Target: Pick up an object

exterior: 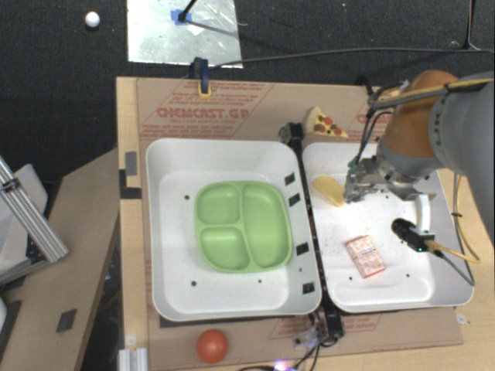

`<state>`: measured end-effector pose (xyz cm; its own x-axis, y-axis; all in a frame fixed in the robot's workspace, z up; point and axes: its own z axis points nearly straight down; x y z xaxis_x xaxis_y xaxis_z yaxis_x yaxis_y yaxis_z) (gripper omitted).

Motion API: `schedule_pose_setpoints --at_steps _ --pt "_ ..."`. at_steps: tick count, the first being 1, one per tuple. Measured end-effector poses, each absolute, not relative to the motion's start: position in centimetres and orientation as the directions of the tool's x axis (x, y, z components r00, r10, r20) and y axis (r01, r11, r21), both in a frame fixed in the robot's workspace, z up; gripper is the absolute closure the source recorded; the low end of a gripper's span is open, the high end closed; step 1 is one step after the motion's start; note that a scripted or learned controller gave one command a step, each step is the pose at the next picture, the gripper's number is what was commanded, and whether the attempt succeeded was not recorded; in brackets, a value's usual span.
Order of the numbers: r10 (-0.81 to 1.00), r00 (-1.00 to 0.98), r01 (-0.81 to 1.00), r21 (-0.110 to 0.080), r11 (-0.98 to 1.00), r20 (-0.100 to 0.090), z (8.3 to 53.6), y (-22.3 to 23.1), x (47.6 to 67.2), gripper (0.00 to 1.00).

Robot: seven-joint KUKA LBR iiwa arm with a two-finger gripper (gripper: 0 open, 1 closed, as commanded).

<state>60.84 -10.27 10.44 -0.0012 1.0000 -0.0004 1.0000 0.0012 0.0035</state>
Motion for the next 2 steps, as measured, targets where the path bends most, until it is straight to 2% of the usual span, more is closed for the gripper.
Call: schedule_pose_setpoints --at_steps 1,2 --pt "1.000 -0.004 1.000 0.007 0.004 0.000 15.2 -9.6 61.4 1.00" --pt "1.000 -0.004 1.000 0.008 0.004 -0.001 20.8 -9.6 60.6 1.00"
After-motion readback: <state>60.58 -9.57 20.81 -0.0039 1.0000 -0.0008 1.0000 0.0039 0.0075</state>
